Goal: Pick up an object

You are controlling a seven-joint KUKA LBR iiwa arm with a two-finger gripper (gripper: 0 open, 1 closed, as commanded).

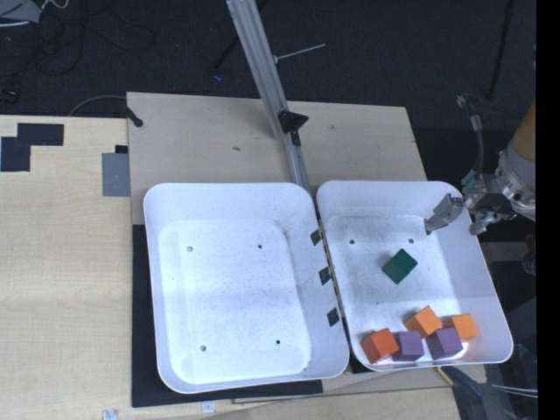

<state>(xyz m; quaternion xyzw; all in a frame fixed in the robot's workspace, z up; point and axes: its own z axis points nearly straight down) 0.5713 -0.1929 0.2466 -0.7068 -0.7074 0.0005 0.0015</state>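
A dark green block [400,265] lies alone in the middle of the right bin [367,208]. Along that bin's front edge sit an orange-red block [379,345], two purple blocks [409,346] [444,342] and two orange blocks [426,320] [465,326]. My gripper [459,213] hangs over the right bin's far right corner, up and to the right of the green block. Its two fingers stand spread apart with nothing between them.
The left bin [175,208] sits beside the right one, joined by black clips [325,275]. A grey metal rail [262,68] slants down from the back to the bins' junction. Pale wooden board lies to the left.
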